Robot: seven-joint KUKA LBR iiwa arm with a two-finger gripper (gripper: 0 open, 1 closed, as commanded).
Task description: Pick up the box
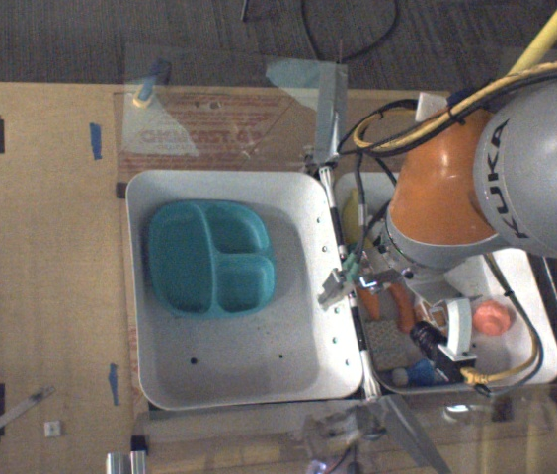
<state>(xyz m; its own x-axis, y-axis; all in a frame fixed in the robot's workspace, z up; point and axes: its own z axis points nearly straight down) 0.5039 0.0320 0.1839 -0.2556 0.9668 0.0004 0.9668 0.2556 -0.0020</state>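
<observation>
found the gripper (344, 286) at the right bin's (552, 361) left edge; could not tell its state, nor single out the box.

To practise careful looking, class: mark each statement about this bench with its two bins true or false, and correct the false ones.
1. A teal divided plate lies in the left bin. True.
2. The arm hangs over the left bin. False: it hangs over the right bin.
3. The teal divided plate has three compartments. True.
4. The band above the wrist is blue. False: it is orange.
5. A small blue thing lies near the front edge of the right bin. True.
</observation>
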